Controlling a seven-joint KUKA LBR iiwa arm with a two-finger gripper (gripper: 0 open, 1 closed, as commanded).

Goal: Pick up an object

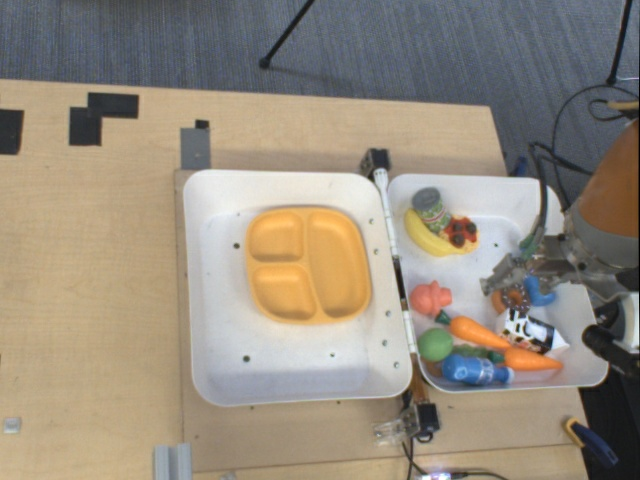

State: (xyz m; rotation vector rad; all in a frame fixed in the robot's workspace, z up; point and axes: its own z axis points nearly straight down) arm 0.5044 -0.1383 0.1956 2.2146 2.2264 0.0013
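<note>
The left bin (pixel 215 298) occupies the centre-left of the frame and holds a yellow-orange compartment plate (pixel 305 265) with three sections, lying flat near the bin's middle.

The right bin (pixel 500 190) sits just beside it, toward the right of the frame, and holds the candidate objects. At its upper left, a grey-lidded jar (pixel 428 205) rests against a yellow banana (pixel 432 236), with a cluster of dark red berries (pixel 461 231) on the banana's right end. Below these lies a pink toy (pixel 431 298). In the lower part of the bin, a green ball (pixel 435 344) touches a blue bottle (pixel 472 370), and an orange carrot (pixel 495 342) runs diagonally toward the lower right. A black-and-white item (pixel 527 331) lies just above the carrot's right end.

The gripper (pixel 512 279) hovers low at centre right, over a small blue and orange object (pixel 530 292). Whether the fingers are spread or closed cannot be determined, and nothing is visibly held between them.

Handling judgement: the blue and orange object appears to be a light, rigid plastic toy. Its surface is likely smooth and may slip. Grip across its narrowest part, clear of the neighbouring black-and-white item, to avoid a double pick.
</note>
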